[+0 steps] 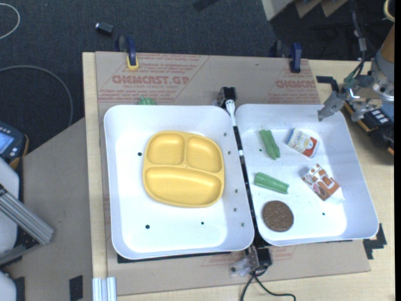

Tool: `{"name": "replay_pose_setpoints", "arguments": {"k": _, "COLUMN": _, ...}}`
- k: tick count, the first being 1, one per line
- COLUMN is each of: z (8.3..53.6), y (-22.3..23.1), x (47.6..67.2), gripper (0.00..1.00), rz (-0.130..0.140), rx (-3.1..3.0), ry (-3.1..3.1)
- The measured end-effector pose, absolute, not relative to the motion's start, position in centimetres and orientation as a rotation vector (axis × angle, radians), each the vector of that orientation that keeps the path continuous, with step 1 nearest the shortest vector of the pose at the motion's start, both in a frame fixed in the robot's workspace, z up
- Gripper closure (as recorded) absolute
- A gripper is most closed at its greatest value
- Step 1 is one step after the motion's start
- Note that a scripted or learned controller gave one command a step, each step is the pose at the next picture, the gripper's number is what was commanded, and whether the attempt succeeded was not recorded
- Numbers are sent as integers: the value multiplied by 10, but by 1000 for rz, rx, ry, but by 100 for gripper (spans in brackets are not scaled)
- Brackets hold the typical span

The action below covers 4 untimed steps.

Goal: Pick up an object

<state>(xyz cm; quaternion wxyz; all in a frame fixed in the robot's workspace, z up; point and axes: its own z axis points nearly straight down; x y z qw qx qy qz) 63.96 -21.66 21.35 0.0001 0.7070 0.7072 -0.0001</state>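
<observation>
While the claw (331, 107) hangs over the right bin's (351, 224) far right corner, I cannot tell its state; inside that bin lie two green pieces (270, 143), two snack packets (302, 142) and a brown cookie (277, 216).

Board print, left: I read "CHEMCAST G P" in red on the brown protective sheet (156, 74) behind the left bin
Board print, right: I make out "CHEMCAS", cut off, on the same sheet
Packets in right bin: print too small for me to read
</observation>
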Motion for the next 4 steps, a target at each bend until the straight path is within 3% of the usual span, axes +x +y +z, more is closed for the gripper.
{"name": "replay_pose_setpoints", "arguments": {"k": 1, "z": 225, "y": -217, "x": 640, "gripper": 100, "rz": 2, "rx": 2217, "ry": 2220}}
{"name": "replay_pose_setpoints", "arguments": {"k": 2, "z": 395, "y": -96, "x": 633, "gripper": 100, "rz": 26, "rx": 2196, "ry": 2226}}
{"name": "replay_pose_setpoints", "arguments": {"k": 3, "z": 372, "y": -37, "x": 560, "gripper": 100, "rz": -1, "rx": 2218, "ry": 2232}}
{"name": "replay_pose_setpoints", "arguments": {"k": 4, "z": 333, "y": 19, "x": 515, "gripper": 100, "rz": -6, "rx": 2219, "ry": 2234}}
